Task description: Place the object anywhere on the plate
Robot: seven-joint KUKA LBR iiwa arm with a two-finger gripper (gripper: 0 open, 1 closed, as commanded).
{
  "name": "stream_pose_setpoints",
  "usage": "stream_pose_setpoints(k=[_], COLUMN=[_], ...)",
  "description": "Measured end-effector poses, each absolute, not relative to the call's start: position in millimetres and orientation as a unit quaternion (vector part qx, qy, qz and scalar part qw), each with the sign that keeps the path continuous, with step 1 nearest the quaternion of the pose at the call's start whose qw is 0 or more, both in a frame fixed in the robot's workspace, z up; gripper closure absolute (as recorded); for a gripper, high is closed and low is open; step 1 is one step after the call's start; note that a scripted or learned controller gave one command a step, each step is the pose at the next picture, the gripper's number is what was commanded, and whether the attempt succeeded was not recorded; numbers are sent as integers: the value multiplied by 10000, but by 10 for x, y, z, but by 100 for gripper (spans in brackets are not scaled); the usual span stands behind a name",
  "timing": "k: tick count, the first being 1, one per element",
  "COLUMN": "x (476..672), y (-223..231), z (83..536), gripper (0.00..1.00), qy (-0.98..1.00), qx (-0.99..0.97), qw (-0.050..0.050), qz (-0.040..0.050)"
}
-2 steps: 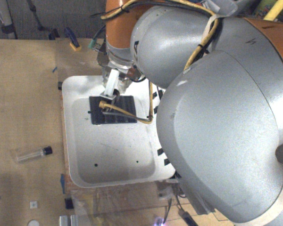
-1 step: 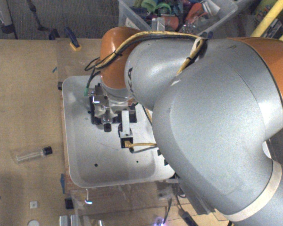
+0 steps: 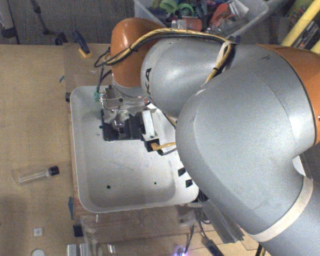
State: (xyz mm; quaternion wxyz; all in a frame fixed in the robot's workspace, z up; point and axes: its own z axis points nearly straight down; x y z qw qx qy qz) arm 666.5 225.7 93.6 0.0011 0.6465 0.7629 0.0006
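- Camera view: The arm [image 3: 245, 127] is seen entering from the right; its large grey links cover most of the right half of the frame and hide whatever lies beneath them, including any second bin.
- The orange band [image 3: 129, 49] above the wrist is located over the far edge of the visible white bin [image 3: 122, 191].
- The gripper [image 3: 120, 122] is positioned low over the far part of the bin, near its left wall. Its black body is seen from above; the state of its end cannot be told from this angle.
- No item can be confirmed as held, and neither the task object nor the plate can be identified; the area under the wrist is masked by the gripper and the arm.
- A yellow cable [image 3: 165, 33] is routed along the upper side of the arm, and a short loop of it shows just beside the gripper on the right.
- Two small dark specks are noted on the bare bin floor toward the near edge.
- A clear vial with a black cap [image 3: 36, 173] is lying on the wooden bench [image 3: 26, 100], left of the bin and well apart from it.
- A clear tub of mixed coloured items [image 3: 200, 4] is standing beyond the far edge of the bench.
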Motion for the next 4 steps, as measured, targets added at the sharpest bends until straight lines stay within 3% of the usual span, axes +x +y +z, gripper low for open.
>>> stream_pose_setpoints(k=[1, 2, 3, 4], x=[6698, 6488, 5786, 6334], y=[2160, 2115, 2237, 2232], z=[920, 2039, 1915, 1498], gripper=[100, 100, 100, 100], qy=[9056, 6513, 3322, 1127], qx=[4242, 7588, 9432, 9936], qw=[34, 1, -7, -3], qz=[13, -1, -12, 6])
